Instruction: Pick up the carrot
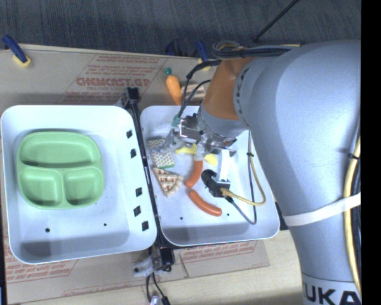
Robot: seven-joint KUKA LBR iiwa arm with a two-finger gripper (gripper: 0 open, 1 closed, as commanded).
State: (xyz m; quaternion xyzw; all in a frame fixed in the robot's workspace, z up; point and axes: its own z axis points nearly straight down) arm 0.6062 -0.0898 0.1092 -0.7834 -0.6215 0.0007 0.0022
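Grey gripper (192, 140) low in right bin (260, 224), finger spread impossible to tell, nothing seen held. Orange carrot (173, 89) on cardboard (108, 75) just beyond that bin's far rim. Inside right bin: pizza slice (168, 182), sausage (205, 203), orange piece (193, 173). Left bin (13, 170): green divided tray (60, 168).
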